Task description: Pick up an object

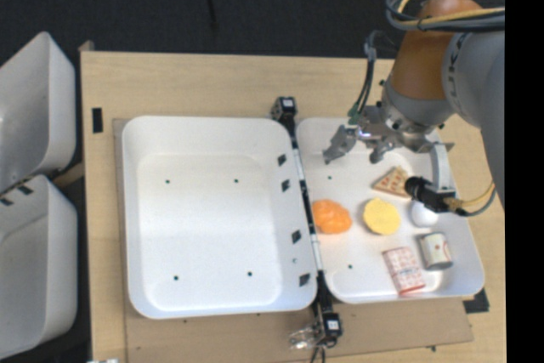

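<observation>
1. camera view looks down on one pale wooden bench that bears two shallow white plastic bins side by side, the left bin and the right bin, with their inner rims touching along a line of small black clips.
2. one grey arm with an orange band reaches in from the right, and its single two-finger gripper hangs over the far part of the right bin.
3. the jaws stand wide apart, one finger pointing left and one pointing down toward the bin floor, with nothing between them.
4. six loose objects lie in the right bin, all nearer the viewer than the gripper.
5. one orange lumpy soft object lies by the bin's left rim.
6. one round yellow object sits just beside it on the right.
7. one tan wedge with red dots lies just beyond the yellow one, nearest the gripper but apart from it.
8. one small white ball lies right of the yellow object, partly under a black cable fitting.
9. one small grey and white can on its side lies near the right rim.
10. one flat red-and-white patterned packet lies just left of the can, near the front rim.
</observation>
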Controlling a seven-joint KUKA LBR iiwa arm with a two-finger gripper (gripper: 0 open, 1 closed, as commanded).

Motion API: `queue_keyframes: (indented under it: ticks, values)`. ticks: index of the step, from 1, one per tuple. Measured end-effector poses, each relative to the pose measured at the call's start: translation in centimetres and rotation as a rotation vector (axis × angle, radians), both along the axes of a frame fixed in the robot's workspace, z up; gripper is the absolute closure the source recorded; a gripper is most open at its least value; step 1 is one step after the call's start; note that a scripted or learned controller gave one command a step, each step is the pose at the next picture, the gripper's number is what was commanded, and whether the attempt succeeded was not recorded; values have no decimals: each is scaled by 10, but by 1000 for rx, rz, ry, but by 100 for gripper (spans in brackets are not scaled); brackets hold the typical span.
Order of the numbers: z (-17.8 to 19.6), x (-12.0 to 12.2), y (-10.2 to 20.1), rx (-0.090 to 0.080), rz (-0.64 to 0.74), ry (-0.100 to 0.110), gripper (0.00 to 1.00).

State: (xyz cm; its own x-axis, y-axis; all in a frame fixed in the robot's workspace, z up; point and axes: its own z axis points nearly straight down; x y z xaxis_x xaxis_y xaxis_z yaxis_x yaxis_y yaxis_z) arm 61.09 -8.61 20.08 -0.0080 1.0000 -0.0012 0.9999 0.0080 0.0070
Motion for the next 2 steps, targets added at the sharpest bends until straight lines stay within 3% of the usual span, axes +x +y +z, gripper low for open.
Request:
queue_keyframes:
  ticks: [1, 2]
  values:
    - [2, -5, -5, 0, -4, 17, 100]
    - [140, -47, 90, 6, 4, -9, 100]
